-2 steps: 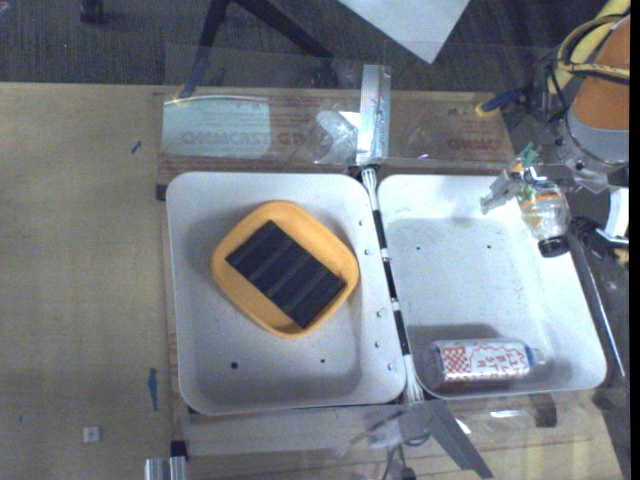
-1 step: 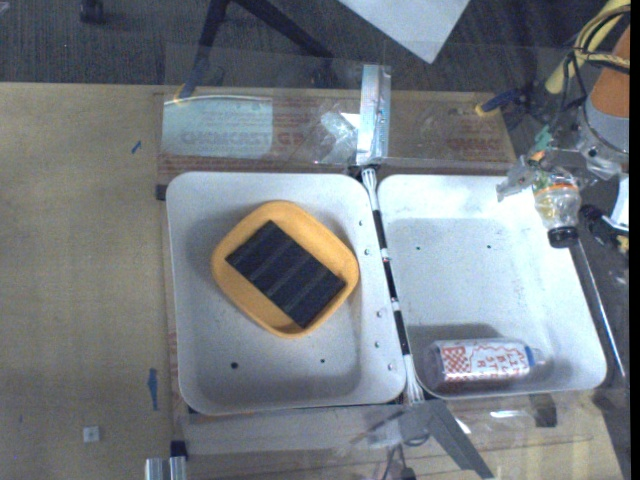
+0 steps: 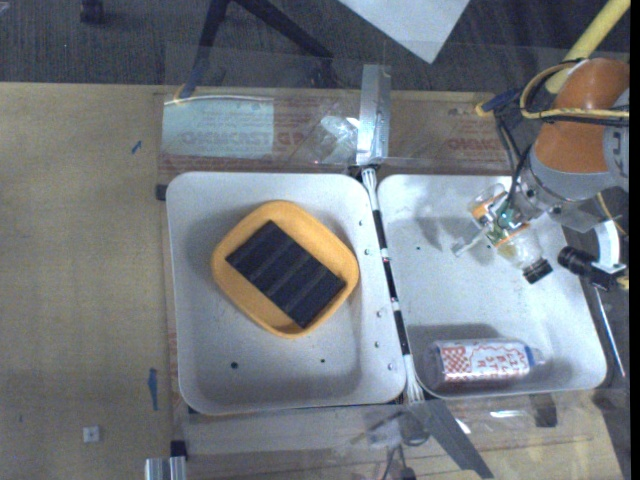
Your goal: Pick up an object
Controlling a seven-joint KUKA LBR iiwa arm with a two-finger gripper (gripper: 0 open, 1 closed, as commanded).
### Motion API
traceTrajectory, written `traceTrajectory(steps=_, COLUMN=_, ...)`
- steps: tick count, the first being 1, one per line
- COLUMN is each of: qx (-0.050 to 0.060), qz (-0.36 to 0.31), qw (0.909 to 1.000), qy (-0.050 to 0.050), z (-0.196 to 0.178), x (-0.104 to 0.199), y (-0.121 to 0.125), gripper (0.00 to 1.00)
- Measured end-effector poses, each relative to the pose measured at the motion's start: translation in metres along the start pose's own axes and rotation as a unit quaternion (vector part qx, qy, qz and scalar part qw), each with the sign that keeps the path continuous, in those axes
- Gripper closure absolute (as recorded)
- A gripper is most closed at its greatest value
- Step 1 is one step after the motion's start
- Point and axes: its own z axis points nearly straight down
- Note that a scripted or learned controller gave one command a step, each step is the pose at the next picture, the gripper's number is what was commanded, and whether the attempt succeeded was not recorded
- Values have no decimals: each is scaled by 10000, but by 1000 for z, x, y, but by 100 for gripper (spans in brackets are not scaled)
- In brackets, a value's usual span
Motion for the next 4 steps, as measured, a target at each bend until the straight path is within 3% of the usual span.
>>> traceTrajectory(steps=1, qx=-19, qz=30, qw=10000, qy=-21, z=-35, x=-10, y=35, gripper=0)
traceTrajectory(steps=2, qx=-18, qz=57, qw=10000, qy=-27, z=-115, x=-35, y=22, gripper=0)
traceTrajectory(steps=3, qx=-16, qz=-708, qw=9975, qy=-18, z=21, x=19, y=19, gripper=0)
traceTrajectory(steps=4, qx=34, qz=-766, qw=9970, qy=59, z=26, x=-34, y=15, gripper=0)
